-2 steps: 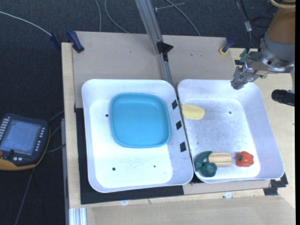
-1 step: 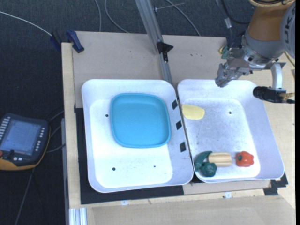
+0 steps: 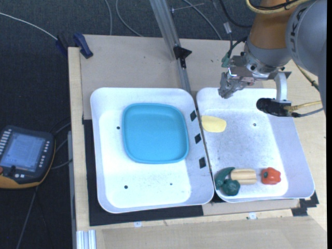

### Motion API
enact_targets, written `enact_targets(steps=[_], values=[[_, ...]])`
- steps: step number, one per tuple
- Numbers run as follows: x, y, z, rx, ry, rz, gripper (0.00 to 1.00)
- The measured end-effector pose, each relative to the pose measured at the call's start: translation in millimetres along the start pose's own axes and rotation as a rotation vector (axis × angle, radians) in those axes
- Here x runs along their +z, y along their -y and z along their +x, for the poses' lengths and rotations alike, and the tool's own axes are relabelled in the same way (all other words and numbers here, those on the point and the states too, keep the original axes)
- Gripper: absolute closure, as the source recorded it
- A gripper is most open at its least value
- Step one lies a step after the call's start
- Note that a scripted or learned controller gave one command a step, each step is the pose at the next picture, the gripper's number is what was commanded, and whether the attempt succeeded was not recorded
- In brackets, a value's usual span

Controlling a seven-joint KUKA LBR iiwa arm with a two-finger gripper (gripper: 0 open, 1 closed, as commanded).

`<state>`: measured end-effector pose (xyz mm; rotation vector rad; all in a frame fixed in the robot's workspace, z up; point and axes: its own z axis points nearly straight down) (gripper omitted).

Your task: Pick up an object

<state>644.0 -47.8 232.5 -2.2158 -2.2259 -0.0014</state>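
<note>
**Which piece is the easiest grab here?**

The gripper [image 3: 226,90] hangs over the far rim of the right bin [image 3: 290,139]; honestly can't tell how the jaws stand from this angle. Closest target is the yellow piece [image 3: 213,124], lying against the bin's left wall. It looks like smooth, light plastic, probably slippery, so I'd pinch across its narrow middle. The green piece [image 3: 227,181], the tan roll [image 3: 244,176] and the red piece [image 3: 270,176] sit bunched at the near edge, which makes them trickier. The blue plate [image 3: 155,133] looks too flat.
</note>
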Motion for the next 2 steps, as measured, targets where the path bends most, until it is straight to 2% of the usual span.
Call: enact_targets(steps=[1, 2], values=[[4, 6, 55, 0.000, 0.000, 0.000, 1.00], [10, -6, 107, 0.000, 0.000, 0.000, 1.00]])
